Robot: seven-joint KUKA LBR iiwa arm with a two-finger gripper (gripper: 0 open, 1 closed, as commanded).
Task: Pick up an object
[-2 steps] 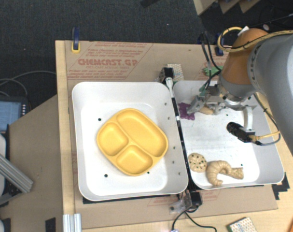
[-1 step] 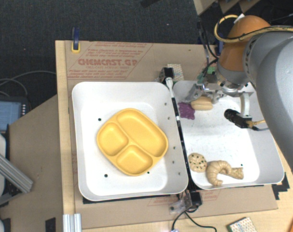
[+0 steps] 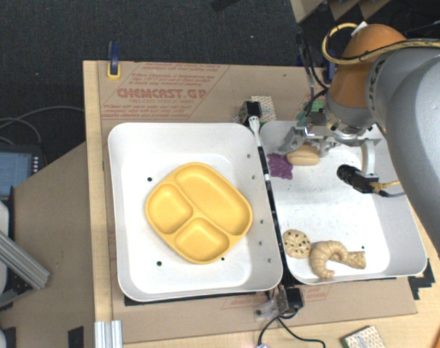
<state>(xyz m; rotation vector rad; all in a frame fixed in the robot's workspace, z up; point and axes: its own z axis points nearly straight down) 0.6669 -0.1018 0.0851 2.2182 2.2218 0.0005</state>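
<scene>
My gripper [image 3: 309, 138] hangs low over the far left part of the right bin [image 3: 350, 209]. Directly beneath it lies a pale tan, bun-like piece [image 3: 303, 156], partly covered by the gripper's body. A purple lump [image 3: 280, 166] rests just left of that piece, against the bin's left wall. Near the front of the same bin sit a round chocolate-chip cookie [image 3: 296, 243] and a curled tan croissant-shaped toy [image 3: 333, 257].
A yellow three-compartment plate [image 3: 198, 211] lies in the middle of the left bin [image 3: 133, 158]. The grey arm with its orange band [image 3: 364, 56] fills the upper right. A black cable plug [image 3: 354, 177] juts over the right bin.
</scene>
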